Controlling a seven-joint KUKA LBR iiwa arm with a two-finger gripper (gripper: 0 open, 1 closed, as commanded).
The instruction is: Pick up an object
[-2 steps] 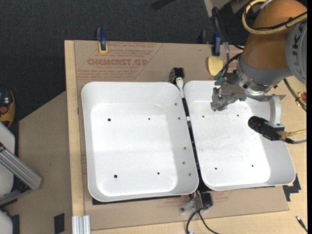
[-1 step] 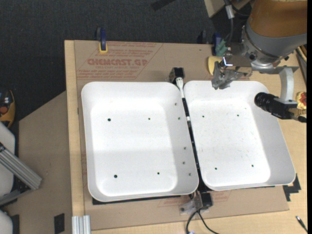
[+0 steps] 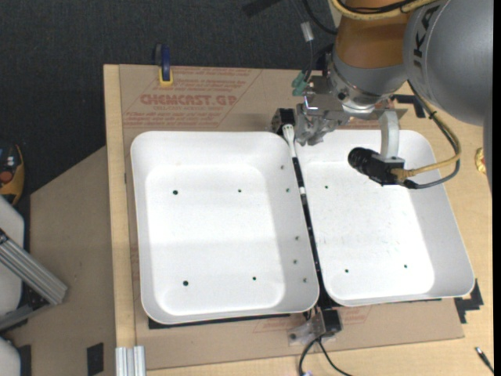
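My gripper (image 3: 308,131) hangs low over the back left corner of the right bin (image 3: 391,241), close to the ridge where it meets the left bin (image 3: 156,163). The grey arm with its orange band (image 3: 376,41) comes in from the upper right and covers the gripper from above. Nothing shows between the gripper and the bin floor from this angle. A black cylinder on a yellow cable (image 3: 374,165) is fixed to the wrist and hovers over the right bin's back part.
Both white bins sit side by side on a brown board (image 3: 203,92). A blue clamp (image 3: 163,59) holds the board's back left edge. Cables and a connector (image 3: 317,327) lie at the front between the bins.
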